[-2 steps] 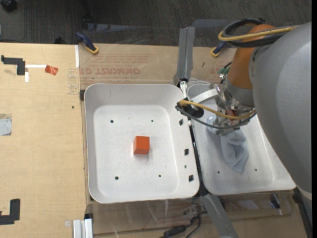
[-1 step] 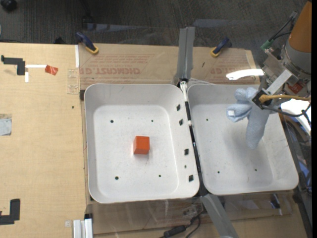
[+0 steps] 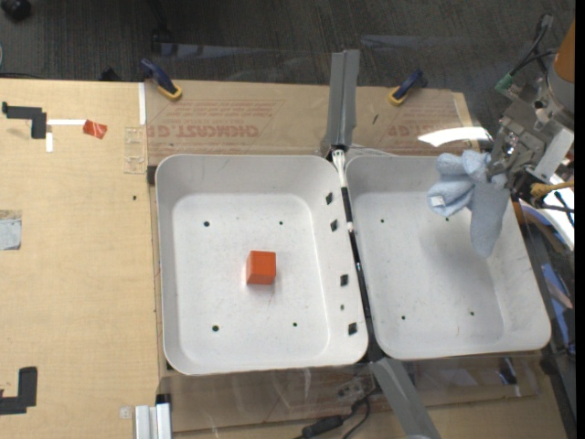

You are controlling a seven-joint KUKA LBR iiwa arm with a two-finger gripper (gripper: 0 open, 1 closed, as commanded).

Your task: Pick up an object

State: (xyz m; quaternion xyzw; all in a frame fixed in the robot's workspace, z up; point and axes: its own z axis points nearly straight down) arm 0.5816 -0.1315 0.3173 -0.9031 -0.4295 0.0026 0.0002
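Observation:
A pale blue cloth (image 3: 464,188) hangs crumpled from my gripper (image 3: 502,165) above the far right part of the right bin (image 3: 430,286). One long fold droops down toward the bin floor. The fingers are closed on the cloth's top edge, and the cloth looks lifted off the bin. A red-orange cube (image 3: 261,268) rests on the floor of the left bin (image 3: 166,245), a little below its middle and far from the gripper.
A grey bar (image 3: 344,99) runs up from the seam between the bins. Two blue-and-orange clamps (image 3: 164,78) (image 3: 406,86) hold the cardboard behind the bins. A wooden board (image 3: 64,245) with a small red piece (image 3: 94,129) lies to the left. Cables crowd the right edge.

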